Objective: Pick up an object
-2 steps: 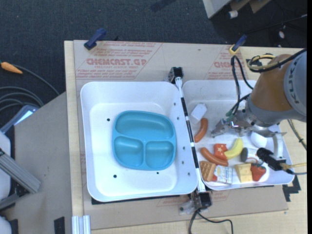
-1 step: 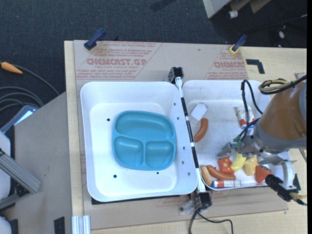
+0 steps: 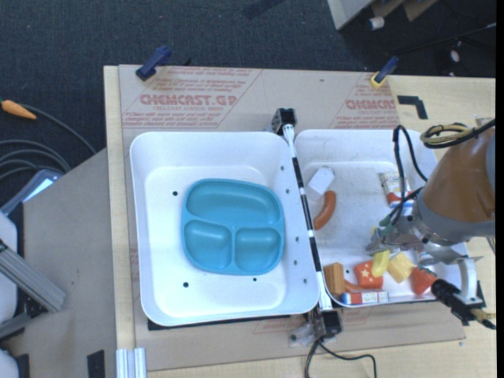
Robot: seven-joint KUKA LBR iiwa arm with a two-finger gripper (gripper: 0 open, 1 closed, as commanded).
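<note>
The arm reaches into the right bin (image 3: 346, 144), its gripper (image 3: 391, 241) low over a cluster of small toy foods near the front wall: a yellow piece (image 3: 381, 263), a red piece (image 3: 365, 274), an orange block (image 3: 335, 276). Whether the claw is spread or pinching cannot be told. An orange sausage (image 3: 324, 209) lies apart, its long axis nearly front-to-back, slightly tilted. The left bin (image 3: 150, 211) holds 1 blue divided plate (image 3: 233, 225)

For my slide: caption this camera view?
Gripper low over toy food in right bin; blue plate in left.
</note>
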